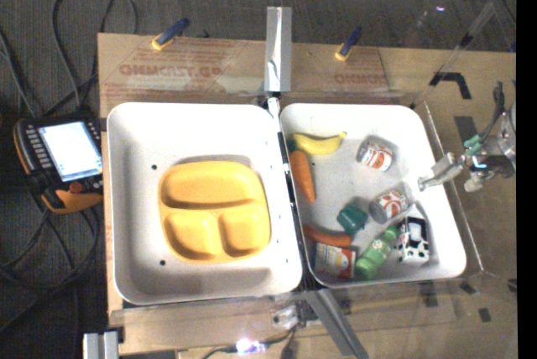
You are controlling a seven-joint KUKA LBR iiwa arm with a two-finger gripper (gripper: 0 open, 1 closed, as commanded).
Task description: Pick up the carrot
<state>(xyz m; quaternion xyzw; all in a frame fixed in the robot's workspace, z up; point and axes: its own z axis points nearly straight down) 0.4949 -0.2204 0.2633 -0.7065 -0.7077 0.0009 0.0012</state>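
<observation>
I'm seeing the carrot (303, 175) lying mid-frame while my gripper (436, 174) (opening unreadable) is hovering at right.

The carrot (303, 175) is lying along the left wall of the right bin (436, 173), just below a banana (318, 143). Two cans (377, 154), a teal cup (352, 218) and a green bottle (375, 256) are sitting nearby. A yellow tray (216, 208) is resting in the left bin (134, 181). The gripper (445, 171) is hovering over the right bin's right edge, well apart from the carrot.
</observation>
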